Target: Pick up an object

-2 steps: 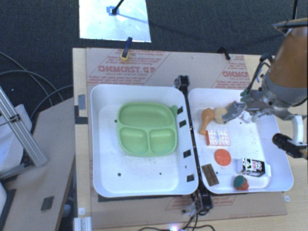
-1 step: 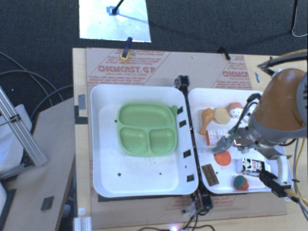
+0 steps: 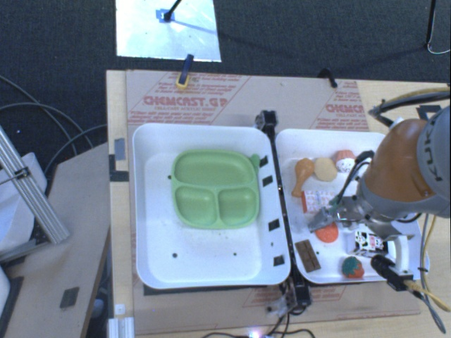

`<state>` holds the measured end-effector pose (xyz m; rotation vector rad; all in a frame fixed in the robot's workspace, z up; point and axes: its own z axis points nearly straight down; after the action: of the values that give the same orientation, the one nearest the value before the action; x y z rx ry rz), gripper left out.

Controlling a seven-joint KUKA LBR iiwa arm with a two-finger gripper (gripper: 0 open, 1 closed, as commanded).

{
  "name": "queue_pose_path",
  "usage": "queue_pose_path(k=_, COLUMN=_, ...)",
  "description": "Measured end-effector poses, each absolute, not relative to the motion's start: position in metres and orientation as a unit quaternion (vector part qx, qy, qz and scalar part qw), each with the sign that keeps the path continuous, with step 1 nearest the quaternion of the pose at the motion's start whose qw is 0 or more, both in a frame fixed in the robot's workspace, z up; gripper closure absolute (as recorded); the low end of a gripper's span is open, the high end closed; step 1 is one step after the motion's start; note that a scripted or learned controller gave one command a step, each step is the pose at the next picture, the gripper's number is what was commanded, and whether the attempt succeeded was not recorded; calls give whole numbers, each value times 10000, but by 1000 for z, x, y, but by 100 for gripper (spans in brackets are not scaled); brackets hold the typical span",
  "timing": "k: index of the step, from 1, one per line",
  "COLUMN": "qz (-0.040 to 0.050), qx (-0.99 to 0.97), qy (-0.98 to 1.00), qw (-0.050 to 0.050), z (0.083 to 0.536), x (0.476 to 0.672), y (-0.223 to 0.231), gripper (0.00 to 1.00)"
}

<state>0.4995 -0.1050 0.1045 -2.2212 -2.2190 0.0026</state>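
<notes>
The orange-red piece lay in the right bin, just beneath your pincer, whose opening you could not tell. You needed to centre over it, clear of the red packet just behind.

Single fixed camera above bench, slanted downward, covering both bins; arm enters right.

A pale green divided tray lies in a white bin; nearby, a black-and-white patterned toy.
</notes>
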Motion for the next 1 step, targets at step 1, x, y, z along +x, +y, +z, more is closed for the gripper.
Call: queue_pose_path(k=1, qz=-14, qx=-7055, qy=-7087, qw=-26, z=84, x=553, y=-120, gripper=0)
